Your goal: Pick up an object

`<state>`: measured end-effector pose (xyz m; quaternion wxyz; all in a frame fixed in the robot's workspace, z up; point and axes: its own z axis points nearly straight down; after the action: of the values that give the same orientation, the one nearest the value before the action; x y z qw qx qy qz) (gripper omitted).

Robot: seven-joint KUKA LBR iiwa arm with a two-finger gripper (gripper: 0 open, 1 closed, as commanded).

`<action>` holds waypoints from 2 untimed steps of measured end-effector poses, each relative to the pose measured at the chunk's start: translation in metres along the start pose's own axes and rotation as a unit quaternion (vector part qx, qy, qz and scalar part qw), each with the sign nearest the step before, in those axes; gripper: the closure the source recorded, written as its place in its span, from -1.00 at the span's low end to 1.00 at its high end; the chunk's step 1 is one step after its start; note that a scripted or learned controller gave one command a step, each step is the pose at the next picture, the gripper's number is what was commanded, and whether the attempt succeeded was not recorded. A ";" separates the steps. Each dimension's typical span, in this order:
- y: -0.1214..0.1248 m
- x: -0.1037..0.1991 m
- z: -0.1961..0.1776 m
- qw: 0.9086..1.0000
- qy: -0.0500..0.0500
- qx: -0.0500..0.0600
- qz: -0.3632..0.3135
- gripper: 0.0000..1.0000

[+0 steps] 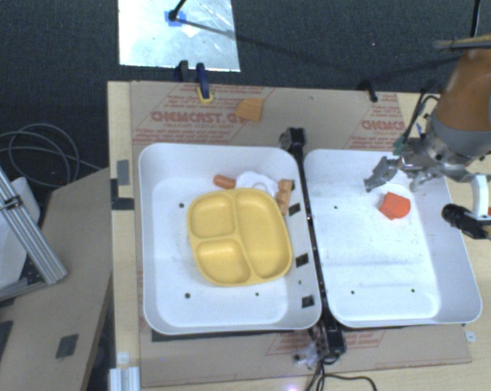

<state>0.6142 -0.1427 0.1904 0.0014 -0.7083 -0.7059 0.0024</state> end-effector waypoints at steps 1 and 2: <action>-0.018 -0.068 0.112 1.000 0.000 0.000 0.001 -1.00; 0.019 -0.063 0.104 1.000 0.000 -0.006 -0.004 -1.00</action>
<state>0.6322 -0.2060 0.0859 -0.0027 -0.7052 -0.7090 -0.0017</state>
